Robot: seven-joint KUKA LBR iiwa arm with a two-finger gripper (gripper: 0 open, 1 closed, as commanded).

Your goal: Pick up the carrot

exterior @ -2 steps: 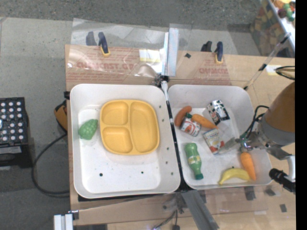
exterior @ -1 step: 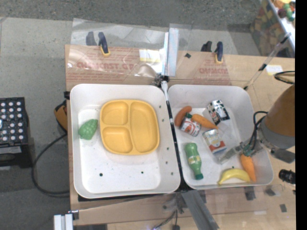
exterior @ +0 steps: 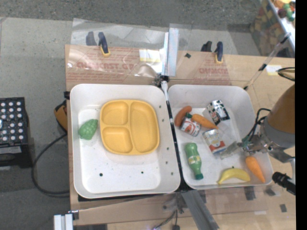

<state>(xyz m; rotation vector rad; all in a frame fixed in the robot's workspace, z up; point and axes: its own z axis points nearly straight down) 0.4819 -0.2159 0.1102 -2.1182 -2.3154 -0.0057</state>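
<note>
Camera view: grey floor around the bench, two white bins on it. The left bin [exterior: 91,176] carries a yellow divided plate [exterior: 129,127] and a green toy [exterior: 88,129]. My gripper [exterior: 249,146] sits at the right bin's [exterior: 240,94] right edge; open or clenched, I cannot tell. The carrot [exterior: 254,169] lies just beside it toward the near right corner, orange, tapered, next to a banana [exterior: 234,176].

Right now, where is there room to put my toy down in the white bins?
Left bin: bare floor in front of the yellow tray, and behind the green toy. Right bin: crowded middle, around the green bottle, banana and carrot.
</note>
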